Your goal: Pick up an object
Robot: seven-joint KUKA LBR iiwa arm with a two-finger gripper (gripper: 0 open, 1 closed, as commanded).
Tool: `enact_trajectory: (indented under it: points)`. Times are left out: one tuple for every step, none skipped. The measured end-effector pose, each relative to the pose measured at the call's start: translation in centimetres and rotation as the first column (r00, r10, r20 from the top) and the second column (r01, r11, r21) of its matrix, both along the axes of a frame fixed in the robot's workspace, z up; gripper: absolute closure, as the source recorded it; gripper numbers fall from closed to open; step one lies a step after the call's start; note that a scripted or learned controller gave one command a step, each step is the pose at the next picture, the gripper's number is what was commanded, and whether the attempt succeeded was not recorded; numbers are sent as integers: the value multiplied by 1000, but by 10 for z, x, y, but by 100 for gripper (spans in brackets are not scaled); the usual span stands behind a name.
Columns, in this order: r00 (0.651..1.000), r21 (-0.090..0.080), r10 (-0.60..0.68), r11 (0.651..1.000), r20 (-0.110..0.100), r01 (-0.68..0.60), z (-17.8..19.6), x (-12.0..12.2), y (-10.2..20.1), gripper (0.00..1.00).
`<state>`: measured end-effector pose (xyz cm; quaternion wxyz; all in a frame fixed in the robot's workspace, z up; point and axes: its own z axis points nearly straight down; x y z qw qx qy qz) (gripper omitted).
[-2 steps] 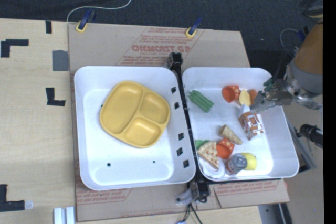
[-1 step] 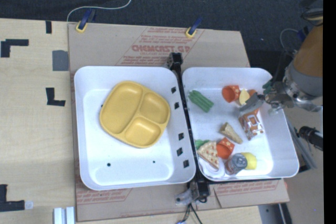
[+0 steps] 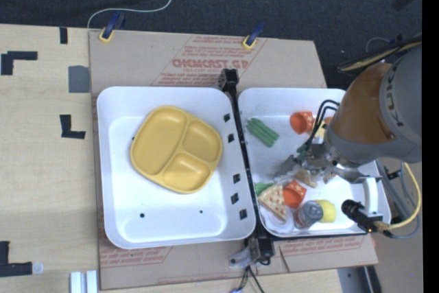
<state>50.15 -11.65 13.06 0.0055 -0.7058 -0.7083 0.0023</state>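
The bench carries two shallow white bins side by side on a cardboard sheet (image 3: 206, 65) that two clips pin at its far edge, presumably so nothing slides as the arm works. The grey arm (image 3: 374, 116) with its orange band reaches in from the right and bends down over the right bin (image 3: 274, 96), which is where all the small things lie — so this is the bin being picked from. The left bin (image 3: 113, 147) holds just one thing, a yellow divided plate (image 3: 177, 149) lying flat and slightly turned, well apart from the arm; it looks like the receiving side.

The gripper (image 3: 310, 168) hangs low near the middle of the right bin, just above the cluster at its near edge. I cannot tell how its jaws stand, nor whether anything is caught in them; the wrist hides that.

The candidates lie close together: a pizza-like wedge (image 3: 272, 201) by the divider, a red piece (image 3: 293, 194) touching it, a grey round thing (image 3: 309, 213) and a yellow ball (image 3: 327, 211) just beside that. A green piece (image 3: 263, 132) and an orange item (image 3: 301, 122) lie apart, farther back. By its position, the gripper seems aimed at the crowded near group — where neighbours may get nudged.
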Motion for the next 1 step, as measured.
enact_trajectory:
  points:
    - [1000, -5, -2, 1000, 11, 2, -49, 62, -42, 0]
